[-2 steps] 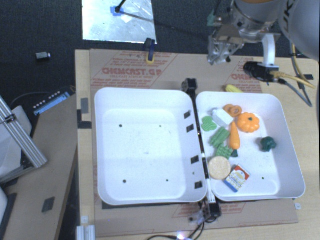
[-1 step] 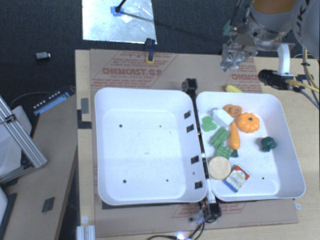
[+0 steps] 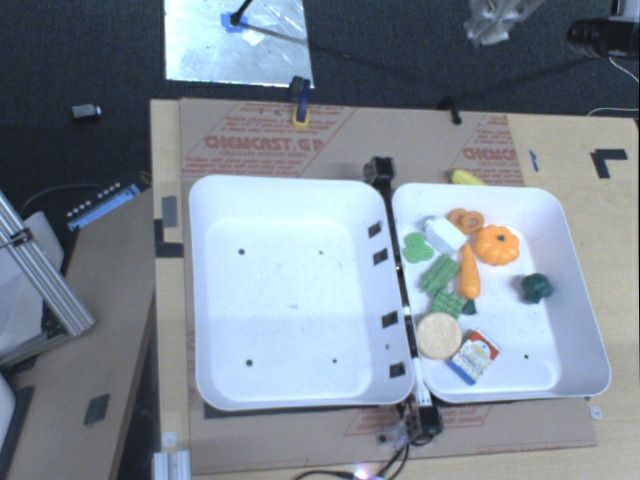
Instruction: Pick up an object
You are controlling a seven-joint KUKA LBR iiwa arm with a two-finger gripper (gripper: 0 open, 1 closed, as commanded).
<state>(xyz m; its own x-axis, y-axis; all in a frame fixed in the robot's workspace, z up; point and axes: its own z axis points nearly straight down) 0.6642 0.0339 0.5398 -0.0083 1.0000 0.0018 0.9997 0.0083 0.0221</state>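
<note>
Nearest the camera: a small cable clump [image 3: 415, 426] at the bench's [image 3: 330, 133] front edge, just below the seam where the two bins meet.
Tool: the tool [image 3: 497, 13] hangs high at the top right, pale and blurred, over dark floor beyond the bench's far edge; whether it is wide or narrow cannot be told, and nothing is seen in it.
Task's things: all lie in the right bin [image 3: 575, 268], down-frame and slightly left of the tool, well apart from it.
Nearest candidate: a small yellow piece [image 3: 465, 178] outside the bin, touching its far rim.
Next out: an orange pumpkin [image 3: 497, 245], beside a white block [image 3: 444, 235] and a carrot [image 3: 468, 273] whose long axis runs near to far.
Farther: green toy vegetables [image 3: 436, 276], a round cracker [image 3: 438, 335], a small printed box [image 3: 473, 356], a dark green broccoli [image 3: 536, 287] standing alone.
Open room: the broccoli has bare bin floor all round, so it looks the easiest approach; the left cluster is crowded against the centre wall.
Left bin: the left bin [image 3: 290, 288] is white-floored.
</note>
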